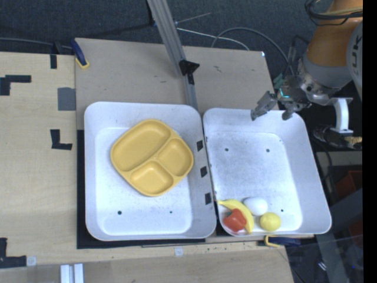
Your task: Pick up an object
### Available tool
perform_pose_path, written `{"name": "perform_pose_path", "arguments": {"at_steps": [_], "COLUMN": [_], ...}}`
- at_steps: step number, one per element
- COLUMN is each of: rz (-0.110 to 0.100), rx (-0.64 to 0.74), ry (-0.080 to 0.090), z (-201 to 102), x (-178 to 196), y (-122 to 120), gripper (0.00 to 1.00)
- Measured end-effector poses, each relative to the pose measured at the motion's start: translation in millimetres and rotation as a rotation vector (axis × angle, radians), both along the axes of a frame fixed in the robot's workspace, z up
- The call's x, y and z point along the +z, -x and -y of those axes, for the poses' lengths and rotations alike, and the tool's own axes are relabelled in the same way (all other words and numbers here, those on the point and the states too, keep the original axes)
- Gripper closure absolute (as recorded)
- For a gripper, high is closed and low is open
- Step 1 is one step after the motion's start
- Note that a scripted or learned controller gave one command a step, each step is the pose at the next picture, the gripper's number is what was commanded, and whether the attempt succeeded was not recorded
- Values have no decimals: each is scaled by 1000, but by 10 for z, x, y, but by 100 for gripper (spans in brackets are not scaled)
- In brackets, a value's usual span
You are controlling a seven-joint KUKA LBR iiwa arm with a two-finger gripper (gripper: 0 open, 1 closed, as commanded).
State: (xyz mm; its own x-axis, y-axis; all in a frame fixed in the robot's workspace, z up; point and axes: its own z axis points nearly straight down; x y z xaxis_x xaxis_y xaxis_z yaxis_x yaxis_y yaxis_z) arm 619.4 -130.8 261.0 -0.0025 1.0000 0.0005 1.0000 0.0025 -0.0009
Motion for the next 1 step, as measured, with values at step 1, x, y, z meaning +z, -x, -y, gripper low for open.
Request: {"name": "perform_pose_path", "arguments": {"at_steps": [1], "rz": [0], "rx": [0], "ry": [0], "z": [0], "x": [0], "y": [0], "gripper": [0]}}
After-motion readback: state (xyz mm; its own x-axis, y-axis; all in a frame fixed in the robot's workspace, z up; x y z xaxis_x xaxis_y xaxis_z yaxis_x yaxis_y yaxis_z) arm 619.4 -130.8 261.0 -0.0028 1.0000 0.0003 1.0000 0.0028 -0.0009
